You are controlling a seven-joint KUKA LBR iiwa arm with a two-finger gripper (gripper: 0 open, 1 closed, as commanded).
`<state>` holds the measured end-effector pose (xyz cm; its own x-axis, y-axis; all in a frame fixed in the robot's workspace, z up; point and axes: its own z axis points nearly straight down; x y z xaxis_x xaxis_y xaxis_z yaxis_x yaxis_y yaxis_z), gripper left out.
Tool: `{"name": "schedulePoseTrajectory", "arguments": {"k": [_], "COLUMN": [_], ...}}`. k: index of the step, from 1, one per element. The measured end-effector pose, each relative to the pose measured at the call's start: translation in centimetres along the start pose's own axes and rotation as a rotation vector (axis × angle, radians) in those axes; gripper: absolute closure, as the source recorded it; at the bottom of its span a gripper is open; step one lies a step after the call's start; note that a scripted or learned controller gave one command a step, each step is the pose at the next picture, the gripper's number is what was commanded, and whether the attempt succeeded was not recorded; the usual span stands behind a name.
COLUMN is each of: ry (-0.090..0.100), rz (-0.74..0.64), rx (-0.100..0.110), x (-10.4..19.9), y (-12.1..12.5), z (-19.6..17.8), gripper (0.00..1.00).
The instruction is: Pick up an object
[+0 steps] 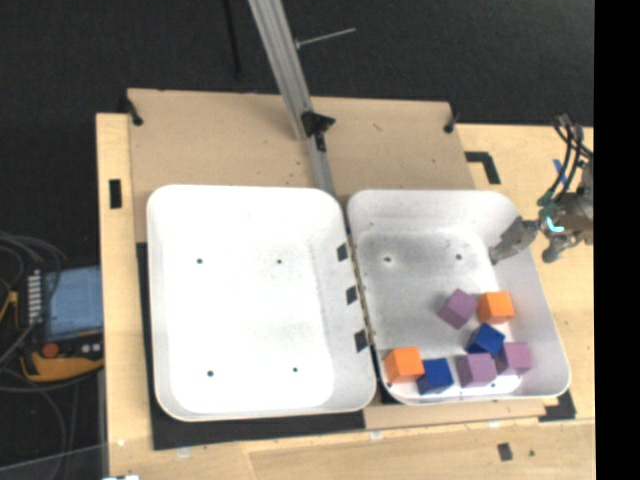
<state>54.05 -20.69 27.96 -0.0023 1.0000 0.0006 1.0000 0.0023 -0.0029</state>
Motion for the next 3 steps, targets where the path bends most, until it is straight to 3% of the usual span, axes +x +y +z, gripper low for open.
{"name": "schedulePoseTrajectory", "arguments": {"k": [1,3], "ry": [-0.001,-0.002], "rz": [0.0,0.004], "rx": [-0.004,-0.002], "x": [0.0,-0.6], "y": [0.1,0.1], "z": [-0.2,8.7], "gripper": [0.0,0.0]}}
